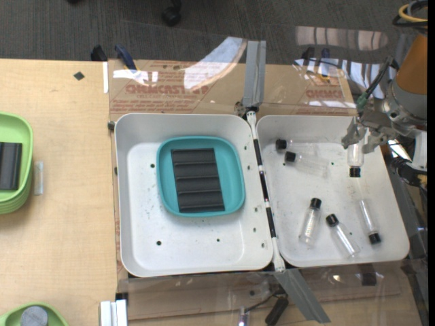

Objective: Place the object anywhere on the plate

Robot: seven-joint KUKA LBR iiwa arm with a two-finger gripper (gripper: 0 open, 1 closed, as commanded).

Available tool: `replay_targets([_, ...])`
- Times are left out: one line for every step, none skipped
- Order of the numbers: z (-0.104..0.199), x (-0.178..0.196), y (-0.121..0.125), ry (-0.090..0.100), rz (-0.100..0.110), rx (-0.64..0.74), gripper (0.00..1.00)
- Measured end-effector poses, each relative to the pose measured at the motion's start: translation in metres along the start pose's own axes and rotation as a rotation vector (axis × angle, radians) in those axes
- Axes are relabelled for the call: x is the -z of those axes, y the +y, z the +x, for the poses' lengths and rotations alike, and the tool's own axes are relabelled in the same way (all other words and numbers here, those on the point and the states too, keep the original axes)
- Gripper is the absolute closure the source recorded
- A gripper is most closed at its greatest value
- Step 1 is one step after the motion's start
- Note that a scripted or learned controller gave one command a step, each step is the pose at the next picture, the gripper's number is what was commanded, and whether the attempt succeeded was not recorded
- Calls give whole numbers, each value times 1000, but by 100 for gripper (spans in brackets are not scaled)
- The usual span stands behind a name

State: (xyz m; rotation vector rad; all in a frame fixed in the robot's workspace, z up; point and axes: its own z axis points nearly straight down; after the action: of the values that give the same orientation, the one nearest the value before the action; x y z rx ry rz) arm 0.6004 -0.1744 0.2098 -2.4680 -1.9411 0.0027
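Nearest the camera, clear vials (338, 233) with black caps lie in the right bin (401, 246). Left, the teal plate (234, 175) sits in the left bin (136, 243). Farther back, the gripper (355, 156) pinches one vial (354, 160) upright.

The plate (201, 176) in the left bin (136, 202) lies open from above with bare bin floor all around it, while the divider (262, 182) between the bins crosses the way over from the right bin (387, 209), where capped vials (309, 220) lie scattered.
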Motion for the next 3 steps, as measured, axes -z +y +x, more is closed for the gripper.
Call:
replay_targets([0,0,0,0,0,0,0])
replay_targets([-39,80,11,-2,-1,-95,0])
replay_targets([-32,172,38,-2,0,-155,0])
